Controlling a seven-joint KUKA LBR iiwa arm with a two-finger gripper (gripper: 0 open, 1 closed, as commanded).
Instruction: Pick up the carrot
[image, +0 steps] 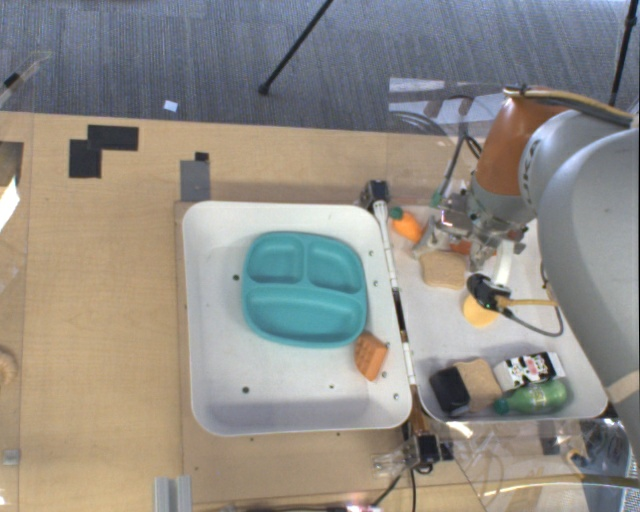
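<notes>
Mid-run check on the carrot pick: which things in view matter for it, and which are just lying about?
Belongs to the job:
carrot, far-left corner of the right bin
gripper, low beside it

Just lying about:
teal plate
orange wedge
tan slice
yellow piece
green bottle
black block

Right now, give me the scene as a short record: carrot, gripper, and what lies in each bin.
carrot: right bin, far left corner, by the divider
gripper: low over the right bin's far end, right of the carrot; nothing seen held
left bin: teal tray, orange block
right bin: toast, yellow piece, black item, green bottle
</notes>
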